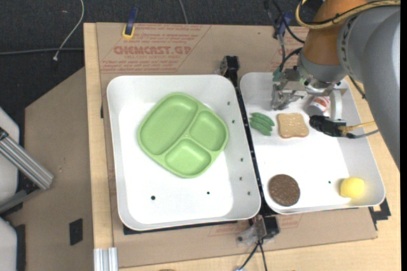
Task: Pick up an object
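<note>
The right bin (365,155) holds toast (293,126), with the pincer (284,100) just above, state unclear.

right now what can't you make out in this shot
- Gripper, camera view: the wrist above hides most of it, so whether it holds anything cannot be told.
- Red and white item in the right bin: partly covered by the arm, unidentifiable.
- Green item beside the bread slice: too small to name.
- Arm: cut off by the right edge.
</note>
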You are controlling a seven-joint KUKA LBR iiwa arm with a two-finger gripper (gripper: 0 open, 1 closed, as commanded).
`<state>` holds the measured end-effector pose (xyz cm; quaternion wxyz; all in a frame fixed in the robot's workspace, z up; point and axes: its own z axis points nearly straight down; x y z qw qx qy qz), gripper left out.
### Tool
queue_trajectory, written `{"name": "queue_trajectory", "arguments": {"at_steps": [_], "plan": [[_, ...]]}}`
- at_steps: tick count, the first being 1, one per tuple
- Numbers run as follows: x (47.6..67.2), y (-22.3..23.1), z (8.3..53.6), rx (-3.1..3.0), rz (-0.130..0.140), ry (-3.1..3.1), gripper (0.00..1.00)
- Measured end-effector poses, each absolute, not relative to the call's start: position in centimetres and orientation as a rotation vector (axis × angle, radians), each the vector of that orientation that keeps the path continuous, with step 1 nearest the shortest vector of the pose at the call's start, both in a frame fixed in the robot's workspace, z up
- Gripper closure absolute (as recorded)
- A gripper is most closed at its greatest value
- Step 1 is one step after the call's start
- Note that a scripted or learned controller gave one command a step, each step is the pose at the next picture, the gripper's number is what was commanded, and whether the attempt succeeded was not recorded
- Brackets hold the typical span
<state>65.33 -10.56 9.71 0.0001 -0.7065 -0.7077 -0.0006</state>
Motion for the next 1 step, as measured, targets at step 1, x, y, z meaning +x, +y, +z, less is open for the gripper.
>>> {"name": "queue_trajectory", "arguments": {"at_steps": [1], "plan": [[65.84,-10.85,16.22,-2.225,-0.008,-2.228,1.0]]}}
